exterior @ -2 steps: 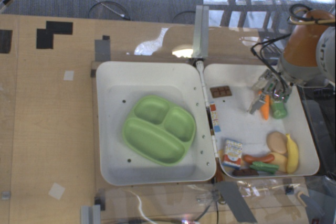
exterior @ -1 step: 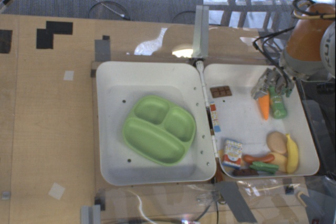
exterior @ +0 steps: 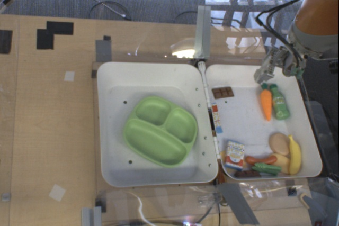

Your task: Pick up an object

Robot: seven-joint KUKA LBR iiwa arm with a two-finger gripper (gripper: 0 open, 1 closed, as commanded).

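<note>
We see the gripper point(exterior: 265, 74) hanging over the upper right part of the right bin point(exterior: 238, 114), and we cannot tell how it is set. Just below it, toward five o'clock, an orange carrot point(exterior: 266, 105) lies beside a green bottle point(exterior: 279, 103), the two touching or nearly so. At nine o'clock from the carrot sits a brown chocolate bar point(exterior: 222, 92). Toward six o'clock, along the bin's lower edge, a small juice carton point(exterior: 234, 154), a red chilli point(exterior: 260, 160), a green pepper point(exterior: 266, 168), a beige egg-like thing point(exterior: 278, 143) and a yellow banana point(exterior: 294, 155) crowd together. In the left bin point(exterior: 111, 114) on the counter point(exterior: 47, 129) lies a green divided plate point(exterior: 160, 130).
</note>
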